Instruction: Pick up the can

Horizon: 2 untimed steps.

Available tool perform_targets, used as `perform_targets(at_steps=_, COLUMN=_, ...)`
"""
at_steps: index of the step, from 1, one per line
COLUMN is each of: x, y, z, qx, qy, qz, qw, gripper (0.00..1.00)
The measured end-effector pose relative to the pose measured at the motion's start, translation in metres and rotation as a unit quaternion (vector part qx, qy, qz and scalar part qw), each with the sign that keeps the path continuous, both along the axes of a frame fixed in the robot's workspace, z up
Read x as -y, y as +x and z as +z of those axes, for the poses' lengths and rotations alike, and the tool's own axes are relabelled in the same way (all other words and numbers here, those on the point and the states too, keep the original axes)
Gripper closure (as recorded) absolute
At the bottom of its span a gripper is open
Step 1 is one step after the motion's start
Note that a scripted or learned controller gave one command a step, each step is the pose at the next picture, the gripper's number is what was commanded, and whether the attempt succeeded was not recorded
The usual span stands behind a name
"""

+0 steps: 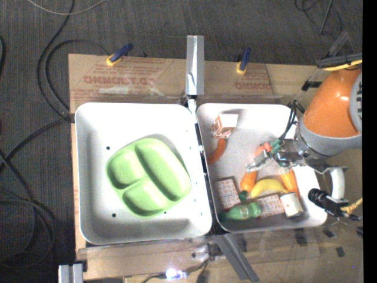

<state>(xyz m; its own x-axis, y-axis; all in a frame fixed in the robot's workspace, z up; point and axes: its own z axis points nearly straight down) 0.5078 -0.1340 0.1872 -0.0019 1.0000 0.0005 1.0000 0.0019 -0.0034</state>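
White can (290, 205) below fingers (277, 152)

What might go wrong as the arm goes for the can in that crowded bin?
The can sits jammed in the right bin's near corner, touching the banana and a small box, so the gripper could knock or grab those instead. The bin wall beside the can may block the approach.

Both white bins (88, 128) look like smooth, slightly glossy plastic, as does the green divided tray (148, 175) lying in the left one. They sit on matt brown cardboard (171, 75), with a dull metal bar (194, 63) at twelve o'clock.
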Motion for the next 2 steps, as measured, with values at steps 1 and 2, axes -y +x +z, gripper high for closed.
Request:
perform_targets(at_steps=1, x=0.027, y=-0.021, z=-0.097, qx=0.006, qy=-0.0001, qz=-0.094, qw=0.9956, gripper=0.00)
perform_targets(at_steps=2, x=-0.012, y=0.068, z=-0.097, qx=0.009, qy=-0.0024, qz=-0.154, qw=0.9881, gripper=0.00)
